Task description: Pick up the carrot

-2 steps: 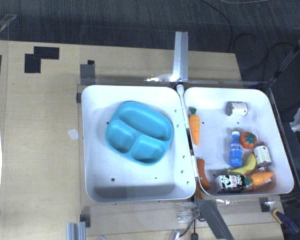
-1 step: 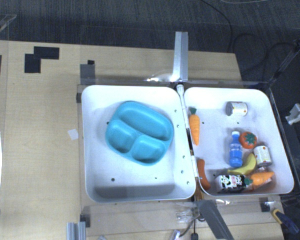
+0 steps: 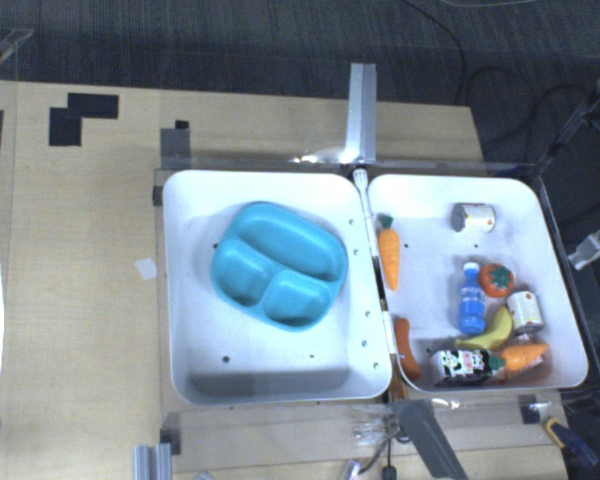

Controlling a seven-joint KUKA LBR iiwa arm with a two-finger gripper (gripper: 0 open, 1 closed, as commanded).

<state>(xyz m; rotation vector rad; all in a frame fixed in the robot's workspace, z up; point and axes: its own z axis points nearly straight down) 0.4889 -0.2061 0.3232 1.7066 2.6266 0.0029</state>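
Observation:
The carrot [image 3: 388, 258] is orange with a green top. It lies lengthwise against the left wall of the right bin [image 3: 432, 268], with its green end pointing to the back. It rests flat on the bin floor, apart from the other items.
The right bin also holds a small can on its side [image 3: 473, 217], a blue bottle [image 3: 471, 304], a tomato [image 3: 496, 279], a banana [image 3: 491, 332], an upright can [image 3: 526, 310], an orange item [image 3: 525, 356], a red pepper [image 3: 404, 344] and a black-and-white carton [image 3: 464, 365]. A blue divided plate [image 3: 278, 263] sits in the left bin [image 3: 195, 353].

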